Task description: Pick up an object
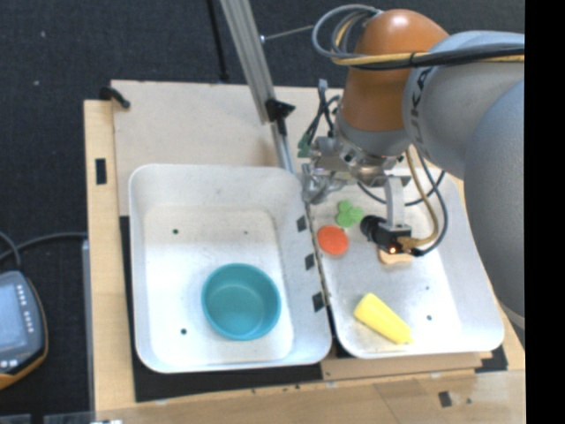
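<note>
My gripper (315, 186) hangs over the far left edge of the right bin (441, 312), close to the divider between the bins. Just in front of it lie a small green piece (349, 213) and an orange-red round piece (333, 240). A yellow block (381, 317) rests near the front of the same bin. Nothing is visible between the gripper's fingers. A teal bowl (241, 301) stands in the left bin (168, 237).
A slanted metal pole (252, 60) rises from behind the bins next to the gripper. The grey arm with its orange band (388, 69) covers the back right of the right bin. A handheld device (18, 325) sits at the left edge.
</note>
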Action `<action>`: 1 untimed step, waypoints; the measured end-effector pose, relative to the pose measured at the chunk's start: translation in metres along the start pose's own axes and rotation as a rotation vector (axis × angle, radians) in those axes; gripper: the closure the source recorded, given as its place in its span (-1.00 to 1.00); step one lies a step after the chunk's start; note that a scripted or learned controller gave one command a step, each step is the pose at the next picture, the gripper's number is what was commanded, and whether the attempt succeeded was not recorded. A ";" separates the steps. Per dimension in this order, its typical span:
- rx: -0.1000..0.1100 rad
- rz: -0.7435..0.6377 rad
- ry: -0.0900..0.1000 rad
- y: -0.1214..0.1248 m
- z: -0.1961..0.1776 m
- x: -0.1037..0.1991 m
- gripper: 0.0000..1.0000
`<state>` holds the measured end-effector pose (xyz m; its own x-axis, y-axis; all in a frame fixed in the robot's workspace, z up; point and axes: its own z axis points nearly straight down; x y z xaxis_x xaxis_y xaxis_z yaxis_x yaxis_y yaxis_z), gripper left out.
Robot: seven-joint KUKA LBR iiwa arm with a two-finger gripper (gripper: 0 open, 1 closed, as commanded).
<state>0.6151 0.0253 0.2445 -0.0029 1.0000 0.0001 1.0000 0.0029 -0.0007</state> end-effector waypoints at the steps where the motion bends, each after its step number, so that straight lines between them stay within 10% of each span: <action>1: 0.001 -0.005 0.003 -0.012 -0.007 0.055 1.00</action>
